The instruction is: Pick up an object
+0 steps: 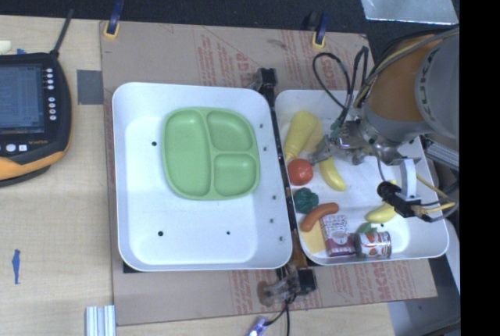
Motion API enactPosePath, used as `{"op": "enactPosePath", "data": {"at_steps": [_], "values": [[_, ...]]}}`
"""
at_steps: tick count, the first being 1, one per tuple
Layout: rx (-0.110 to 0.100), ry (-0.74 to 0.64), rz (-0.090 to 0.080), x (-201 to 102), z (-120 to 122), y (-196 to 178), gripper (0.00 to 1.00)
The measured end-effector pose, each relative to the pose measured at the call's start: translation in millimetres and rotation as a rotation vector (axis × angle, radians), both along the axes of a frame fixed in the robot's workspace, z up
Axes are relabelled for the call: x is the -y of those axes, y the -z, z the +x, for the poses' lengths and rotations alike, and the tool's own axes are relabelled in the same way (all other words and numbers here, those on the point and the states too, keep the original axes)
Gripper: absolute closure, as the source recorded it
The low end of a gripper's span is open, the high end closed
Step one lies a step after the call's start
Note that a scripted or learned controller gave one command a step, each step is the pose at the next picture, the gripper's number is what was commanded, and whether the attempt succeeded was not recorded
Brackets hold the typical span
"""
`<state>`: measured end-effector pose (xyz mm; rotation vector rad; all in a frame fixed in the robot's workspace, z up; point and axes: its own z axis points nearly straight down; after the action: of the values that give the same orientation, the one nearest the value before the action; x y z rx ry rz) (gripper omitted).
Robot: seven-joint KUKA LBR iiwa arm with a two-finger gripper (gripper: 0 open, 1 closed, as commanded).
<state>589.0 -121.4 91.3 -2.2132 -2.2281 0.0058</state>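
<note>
With the gripper point(332, 145) hung low in the right bin point(437, 248), its grasp impossible to tell, the small banana point(331, 173) at its 6 o'clock could be nudged aside by the crowding tomato point(300, 171).

The worktop point(47, 225) bears a brown cardboard sheet point(195, 53) with two white bins point(133, 170) on it, and a teach pendant point(31, 116) at far left.
</note>
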Motion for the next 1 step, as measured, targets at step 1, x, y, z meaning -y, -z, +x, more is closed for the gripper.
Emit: {"op": "enactPosePath", "data": {"at_steps": [1], "values": [[0.0, -0.002, -0.002, 1.1, 0.2, -10.3, 1.0]]}}
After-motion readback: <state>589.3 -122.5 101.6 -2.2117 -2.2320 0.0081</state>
